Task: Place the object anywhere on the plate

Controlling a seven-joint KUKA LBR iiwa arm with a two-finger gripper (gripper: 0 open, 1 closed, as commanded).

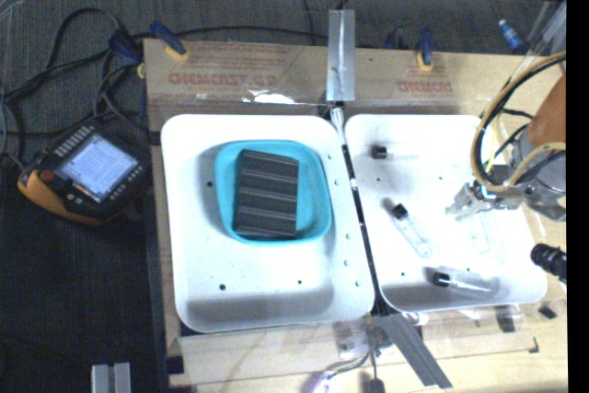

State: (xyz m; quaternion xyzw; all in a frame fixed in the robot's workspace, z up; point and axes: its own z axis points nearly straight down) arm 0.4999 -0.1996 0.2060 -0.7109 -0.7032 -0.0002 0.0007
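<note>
Closest to my camera is the bench's front edge, where a grey metal bar point(414, 362) slants across the wood below the seam between the two bins.

Just behind it, the right bin point(442, 129) holds three small clear vials with black caps. One vial point(457, 282) lies along the near wall, a second point(408, 225) lies slantwise near the middle, and a third point(379, 152) sits toward the far left corner. All three are apart from one another.

At that bin's right side I see the gripper point(471, 203), low above the floor and well apart from the vials. I cannot tell whether it is spread or pressed together; its tip is pale and blurs into the white behind it. Yellow and black cables point(489, 135) loop over the wrist, and the orange band point(553, 117) shows at the frame's right.

The left bin point(189, 225) carries a blue plate point(316, 189) near its centre. A dark ribbed block point(267, 193) lies flat on the plate, inside its rim, long side running away from me.

Behind the bins a board with red lettering point(239, 78) is held by blue clamps point(168, 38), and an upright metal post point(341, 60) stands at the seam. On the floor to the left lies a handheld control pendant point(90, 172), screen lit, with black cables point(64, 51) trailing behind it.
</note>
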